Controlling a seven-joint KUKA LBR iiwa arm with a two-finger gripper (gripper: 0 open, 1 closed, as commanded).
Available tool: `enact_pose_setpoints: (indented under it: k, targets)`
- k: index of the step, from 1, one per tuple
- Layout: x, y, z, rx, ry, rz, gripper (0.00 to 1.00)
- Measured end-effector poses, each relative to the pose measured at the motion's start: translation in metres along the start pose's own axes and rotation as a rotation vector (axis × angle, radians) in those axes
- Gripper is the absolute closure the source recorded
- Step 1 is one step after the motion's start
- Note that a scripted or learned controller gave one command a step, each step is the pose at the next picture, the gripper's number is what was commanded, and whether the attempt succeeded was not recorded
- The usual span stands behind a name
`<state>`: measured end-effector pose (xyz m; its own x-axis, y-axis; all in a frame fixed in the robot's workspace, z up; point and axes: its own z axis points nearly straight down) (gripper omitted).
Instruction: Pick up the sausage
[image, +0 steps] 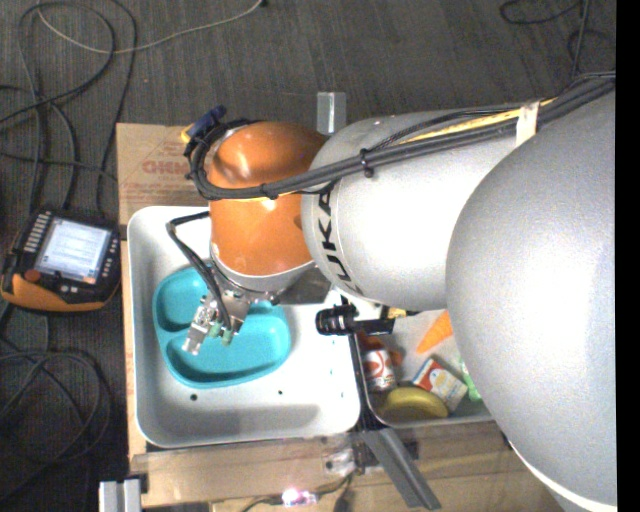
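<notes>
Camera view is showing the grey arm with its orange band (255, 200) reaching across to the left shallow white bin (150, 400); its two-finger gripper (208, 330) is hanging over a turquoise plastic dish (255, 350) lying in that bin; how wide it stands, or whether it grips anything, I cannot tell; the sausage cannot be made out with certainty; in the right bin (375, 410) a yellow rounded item (415, 403), a red-and-white can (378, 368) and an orange wedge (435, 330) are lying close together; a handheld control pendant (65, 258) is resting on the floor at far left.
</notes>
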<state>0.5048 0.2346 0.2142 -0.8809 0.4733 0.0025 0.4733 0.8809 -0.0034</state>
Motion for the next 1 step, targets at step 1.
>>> enact_pose_setpoints:
  k: [1]
  targets:
    - [0.0008,0.0014,-0.007,0.002,0.003,-0.001,1.0]
